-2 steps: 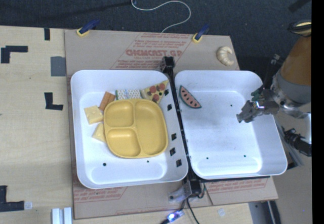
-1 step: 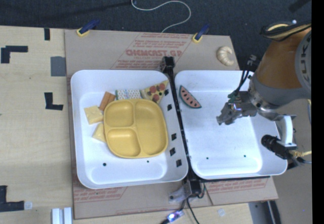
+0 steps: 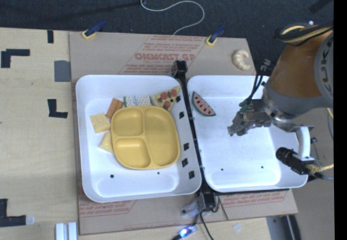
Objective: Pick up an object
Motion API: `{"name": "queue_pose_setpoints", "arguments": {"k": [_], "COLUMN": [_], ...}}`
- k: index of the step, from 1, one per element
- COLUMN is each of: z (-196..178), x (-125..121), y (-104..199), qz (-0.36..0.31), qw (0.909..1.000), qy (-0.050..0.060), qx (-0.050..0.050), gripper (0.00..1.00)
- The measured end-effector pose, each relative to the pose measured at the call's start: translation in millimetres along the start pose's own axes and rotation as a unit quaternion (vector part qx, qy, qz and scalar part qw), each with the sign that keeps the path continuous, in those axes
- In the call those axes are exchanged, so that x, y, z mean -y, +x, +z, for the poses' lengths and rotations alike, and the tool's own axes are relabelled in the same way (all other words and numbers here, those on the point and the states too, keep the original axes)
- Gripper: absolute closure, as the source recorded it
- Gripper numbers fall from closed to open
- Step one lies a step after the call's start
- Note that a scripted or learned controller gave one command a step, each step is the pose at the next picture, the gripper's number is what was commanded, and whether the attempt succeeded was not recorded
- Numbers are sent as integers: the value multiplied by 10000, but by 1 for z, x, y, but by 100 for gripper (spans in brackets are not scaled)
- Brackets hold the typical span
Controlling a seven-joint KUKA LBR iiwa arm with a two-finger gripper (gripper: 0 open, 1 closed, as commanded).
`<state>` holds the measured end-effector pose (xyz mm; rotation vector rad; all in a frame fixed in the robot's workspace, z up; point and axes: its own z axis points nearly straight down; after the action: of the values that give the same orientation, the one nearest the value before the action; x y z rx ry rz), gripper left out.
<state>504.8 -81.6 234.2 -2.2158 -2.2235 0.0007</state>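
A toy watermelon slice [image 3: 202, 104] lies near the left wall of the right bin [image 3: 238, 179]. In the left bin [image 3: 92, 179] a yellow divided plate [image 3: 145, 137] rests over several toy food pieces: a pizza slice [image 3: 167, 97], a brown cracker [image 3: 114, 107] and pale yellow wedges [image 3: 100, 123]. My gripper [image 3: 237, 127] hangs over the middle right of the right bin, a hand's width to the right of the watermelon slice and apart from it. I see nothing between its fingers.
A small beige lump [image 3: 243, 59] sits on the cardboard beyond the right bin. A black divider strip [image 3: 187, 120] runs between the bins. Blue and yellow clips [image 3: 95, 28] hold the cardboard's back edge. A white cable [image 3: 173, 8] loops behind.
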Motion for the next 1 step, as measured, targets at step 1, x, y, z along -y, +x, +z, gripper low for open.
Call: {"name": "queue_pose_setpoints", "arguments": {"k": [1], "z": [2], "x": [-8], "y": [-3], "qz": [5], "qw": [10000], "qy": [-2], "qx": [3], "gripper": [100]}}
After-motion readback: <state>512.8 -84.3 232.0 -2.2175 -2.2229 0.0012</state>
